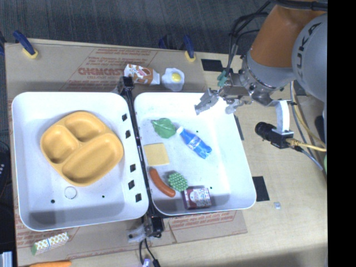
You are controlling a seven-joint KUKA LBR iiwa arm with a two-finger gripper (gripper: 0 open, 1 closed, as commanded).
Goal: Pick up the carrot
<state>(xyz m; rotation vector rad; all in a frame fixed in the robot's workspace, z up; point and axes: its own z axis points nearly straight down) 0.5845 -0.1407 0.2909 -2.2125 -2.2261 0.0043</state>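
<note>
An orange-red, carrot-like stick (161, 183) lies at a slant near the front left of the right bin (240, 166), touching a green knobbly piece (177, 181). My gripper (217, 105) hovers over the bin's back right corner, well away from the stick. It is open, with nothing between its fingers (203, 105).
The right bin also holds a green leaf (163, 127), a blue bottle (196, 142), a yellow slice (156, 154) and a dark red can (196, 197). A yellow divided plate (82, 147) fills the left bin. A carton (139, 74) and an egg (173, 78) sit behind the bins. An orange sliver (47, 263) lies at the frame's bottom left.
</note>
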